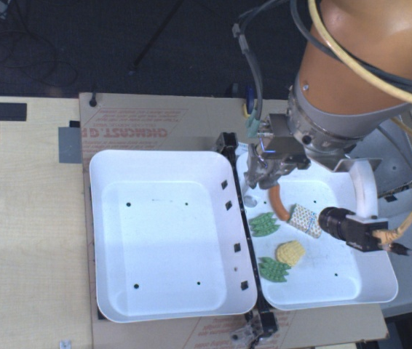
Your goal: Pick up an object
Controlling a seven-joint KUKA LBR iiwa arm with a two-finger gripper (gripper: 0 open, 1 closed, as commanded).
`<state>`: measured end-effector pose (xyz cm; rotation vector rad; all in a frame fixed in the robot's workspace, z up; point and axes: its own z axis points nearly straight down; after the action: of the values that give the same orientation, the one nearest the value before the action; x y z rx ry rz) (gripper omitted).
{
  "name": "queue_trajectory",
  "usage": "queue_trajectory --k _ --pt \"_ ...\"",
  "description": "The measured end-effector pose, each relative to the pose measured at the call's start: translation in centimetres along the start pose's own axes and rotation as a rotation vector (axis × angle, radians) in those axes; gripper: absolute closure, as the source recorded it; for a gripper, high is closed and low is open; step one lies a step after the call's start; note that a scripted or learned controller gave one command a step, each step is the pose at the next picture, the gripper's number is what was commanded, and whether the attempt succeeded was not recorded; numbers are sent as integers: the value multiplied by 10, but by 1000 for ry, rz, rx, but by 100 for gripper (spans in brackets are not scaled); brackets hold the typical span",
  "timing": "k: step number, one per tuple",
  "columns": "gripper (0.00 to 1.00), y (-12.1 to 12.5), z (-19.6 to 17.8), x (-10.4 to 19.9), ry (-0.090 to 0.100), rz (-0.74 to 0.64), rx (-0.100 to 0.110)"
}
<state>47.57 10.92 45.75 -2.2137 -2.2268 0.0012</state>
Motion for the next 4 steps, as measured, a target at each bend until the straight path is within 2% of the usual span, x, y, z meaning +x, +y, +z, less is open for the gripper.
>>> queue_trajectory --k 4 --pt "100 1 -36 0 -5 -18 16"
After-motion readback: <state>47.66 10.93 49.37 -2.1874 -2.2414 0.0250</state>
